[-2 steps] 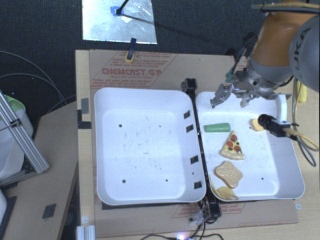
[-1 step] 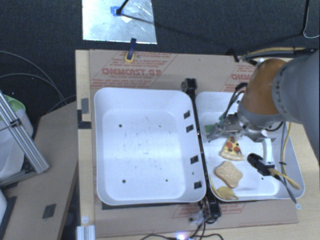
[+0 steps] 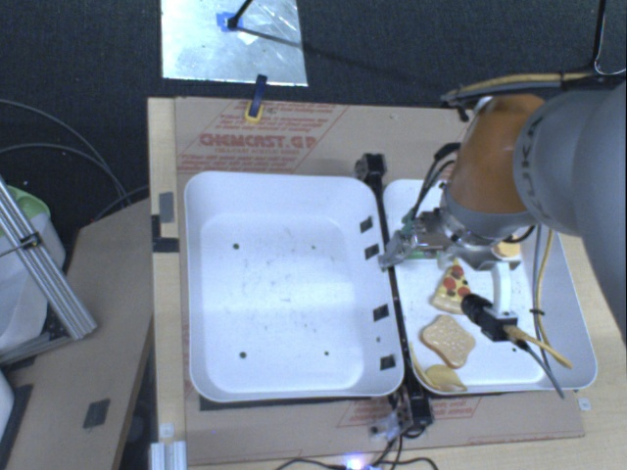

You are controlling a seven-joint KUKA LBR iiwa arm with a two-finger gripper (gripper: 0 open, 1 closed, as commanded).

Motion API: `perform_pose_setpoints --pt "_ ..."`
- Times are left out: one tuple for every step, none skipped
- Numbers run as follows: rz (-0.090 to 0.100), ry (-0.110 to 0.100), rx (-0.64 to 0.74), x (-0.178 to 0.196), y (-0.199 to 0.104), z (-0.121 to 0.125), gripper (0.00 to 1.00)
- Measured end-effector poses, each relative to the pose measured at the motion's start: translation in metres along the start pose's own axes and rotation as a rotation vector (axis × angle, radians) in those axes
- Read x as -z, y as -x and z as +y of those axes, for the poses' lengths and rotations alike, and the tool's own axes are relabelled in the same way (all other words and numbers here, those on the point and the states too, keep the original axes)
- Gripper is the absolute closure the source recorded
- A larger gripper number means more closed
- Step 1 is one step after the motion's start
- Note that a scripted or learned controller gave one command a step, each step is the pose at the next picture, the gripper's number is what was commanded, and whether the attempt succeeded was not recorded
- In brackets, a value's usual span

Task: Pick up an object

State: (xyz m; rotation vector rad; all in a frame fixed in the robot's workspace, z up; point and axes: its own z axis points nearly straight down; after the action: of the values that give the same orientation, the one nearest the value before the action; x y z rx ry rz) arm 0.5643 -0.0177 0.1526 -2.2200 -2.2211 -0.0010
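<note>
- The arm (image 3: 549, 164) is reaching in from the right and hanging low over the right bin (image 3: 580, 362), so its bulk is covering the bin's upper half.
- The gripper (image 3: 400, 250) is sitting at the bin's left side, just beside the wall the two bins share. Whether it is apart, together or clamped on anything, I cannot tell; a green bit is showing close to it, too small to name.
- The things to pick are lying in the right bin's lower half: a pizza slice (image 3: 453, 286) nearest the gripper, a toast (image 3: 448, 341) just below the slice, and a yellow piece (image 3: 443, 378) near the bottom rim.
- All three are lying flat, probably where they are settling after being dropped, so I am judging that a grasp from straight above is suiting them best.
- The slice and toast are lying near each other, and the yellow piece is crowding the bottom rim, leaving little room on that side.
- The shared wall is pressing close on the gripper's left, so any sideways move that way is risking a knock.
- The left bin (image 3: 284, 282) is offering a wide bare floor.
- The pick is looking not yet done: nothing is visibly lifted.
</note>
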Motion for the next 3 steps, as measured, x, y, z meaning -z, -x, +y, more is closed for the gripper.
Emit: perform_pose_setpoints --pt "0.002 0.002 0.009 0.085 -0.072 -0.076 0.0" --pt "0.005 0.022 0.009 0.288 -0.11 -0.076 0.0" --pt "0.001 0.002 0.007 0.273 -0.147 -0.078 0.0"
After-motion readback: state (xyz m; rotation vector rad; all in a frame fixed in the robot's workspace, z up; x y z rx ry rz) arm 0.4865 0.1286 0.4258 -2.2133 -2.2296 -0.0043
